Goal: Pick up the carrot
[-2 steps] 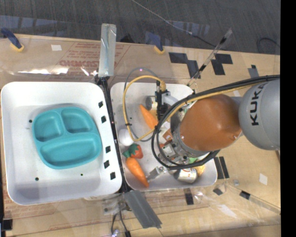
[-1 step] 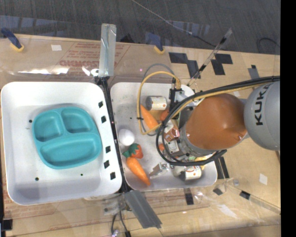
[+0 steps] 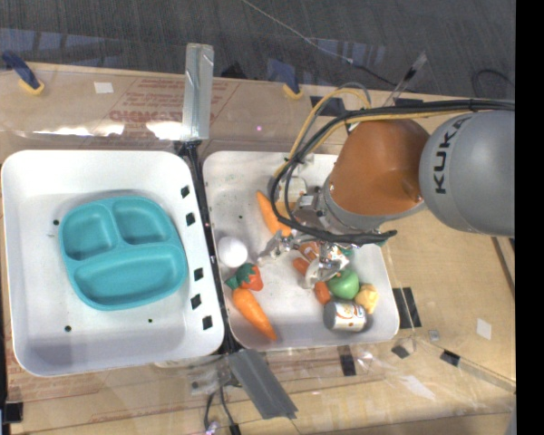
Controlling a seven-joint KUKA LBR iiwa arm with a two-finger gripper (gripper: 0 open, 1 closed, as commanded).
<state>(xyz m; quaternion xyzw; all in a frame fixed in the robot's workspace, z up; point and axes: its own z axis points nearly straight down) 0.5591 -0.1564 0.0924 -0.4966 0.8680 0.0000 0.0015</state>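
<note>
Camera view: low in the frame's middle, one carrot (image 3: 250,308) lies in the right bin (image 3: 219,175), another carrot (image 3: 269,214) higher up. Between them, the jaws hang over the toys, their state untellable, so this looks like the approach; next, centre on one carrot and descend.

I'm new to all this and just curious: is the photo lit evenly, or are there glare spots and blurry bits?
Camera view: bright glare on the clear sheet behind the left bin; soft shadow along that bin's near wall; the teal tray looks sharp; the small items under the gripper are cluttered and hard to separate.
</note>
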